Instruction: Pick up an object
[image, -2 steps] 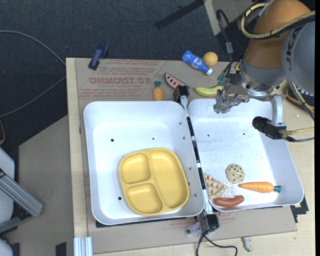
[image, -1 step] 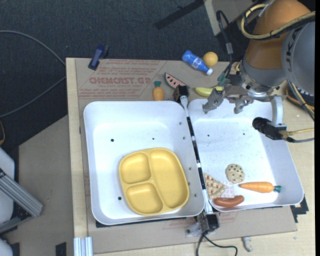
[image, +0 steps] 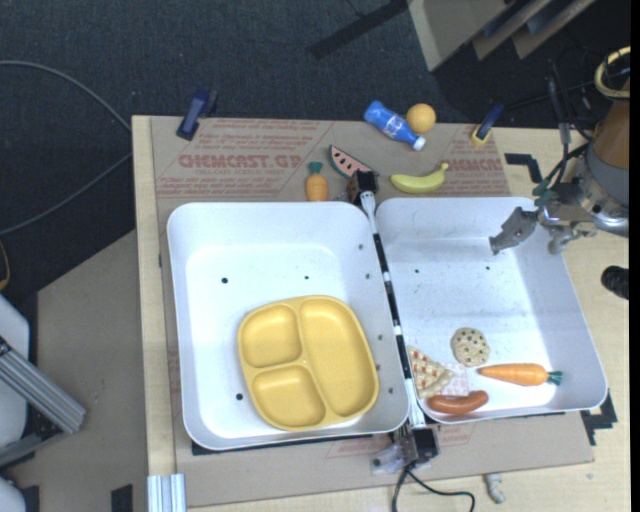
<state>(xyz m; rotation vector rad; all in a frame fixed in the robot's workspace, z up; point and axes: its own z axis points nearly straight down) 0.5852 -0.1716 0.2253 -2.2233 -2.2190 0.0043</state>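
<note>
**Operator:** Toy food sits bunched in the near end of the right bin (image: 575, 300): a carrot (image: 512, 374) lying with its long axis left to right, green tip toward the right wall, a sausage (image: 457, 403) just nearer and to its left, a round cookie (image: 470, 345) just beyond them, and a waffle-patterned slice (image: 428, 369) against the left wall. I'd go for the carrot, since it lies a little apart from the others.

**Observer:** Where is the gripper (image: 512, 230)?

**Operator:** At the far right of that same bin, hanging off the arm coming in from the right. From the jaws the carrot lies toward the near end, almost straight along the bin, well apart. I can't tell from this angle whether the jaws are apart or together; nothing shows between them.

**Observer:** And the approach?

**Operator:** I judge the jaws should close across the carrot's short axis. The yellow divided plate (image: 306, 358) in the left bin (image: 200, 240) and the banana (image: 418, 180) on the far board are out of the way.
</note>
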